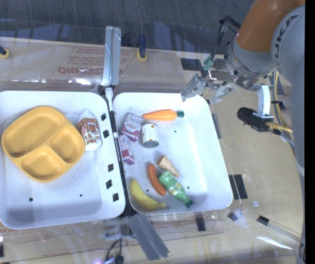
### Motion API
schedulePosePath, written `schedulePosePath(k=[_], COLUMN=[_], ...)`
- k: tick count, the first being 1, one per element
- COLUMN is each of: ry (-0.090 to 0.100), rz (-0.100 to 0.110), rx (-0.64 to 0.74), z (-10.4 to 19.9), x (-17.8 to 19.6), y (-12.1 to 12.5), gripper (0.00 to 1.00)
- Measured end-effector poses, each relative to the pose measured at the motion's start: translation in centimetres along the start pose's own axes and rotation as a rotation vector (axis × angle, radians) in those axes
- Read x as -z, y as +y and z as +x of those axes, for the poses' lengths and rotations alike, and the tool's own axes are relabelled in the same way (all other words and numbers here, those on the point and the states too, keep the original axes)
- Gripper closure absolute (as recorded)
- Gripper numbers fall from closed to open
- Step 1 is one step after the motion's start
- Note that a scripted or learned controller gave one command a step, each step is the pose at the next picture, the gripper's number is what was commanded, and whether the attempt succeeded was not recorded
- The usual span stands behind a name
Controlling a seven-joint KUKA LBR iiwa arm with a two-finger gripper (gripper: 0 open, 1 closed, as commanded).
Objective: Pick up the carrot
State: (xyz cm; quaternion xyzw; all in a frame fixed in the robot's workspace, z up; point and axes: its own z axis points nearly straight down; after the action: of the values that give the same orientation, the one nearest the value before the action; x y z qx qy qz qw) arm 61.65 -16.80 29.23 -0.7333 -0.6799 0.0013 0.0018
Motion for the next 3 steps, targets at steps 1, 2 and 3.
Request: schedulePosePath(k=[1,2,3], ry=[-0.001,0.001,0.0], rz=[0.001,0.005,0.003], rx=[-0.08,0.078,0.232], z=[1.2,-0.3,-3.0], x=[1.4,-9.7,-20.4], y=[4.0,1.9,4.3], gripper=[0.0,0.0,0.0])
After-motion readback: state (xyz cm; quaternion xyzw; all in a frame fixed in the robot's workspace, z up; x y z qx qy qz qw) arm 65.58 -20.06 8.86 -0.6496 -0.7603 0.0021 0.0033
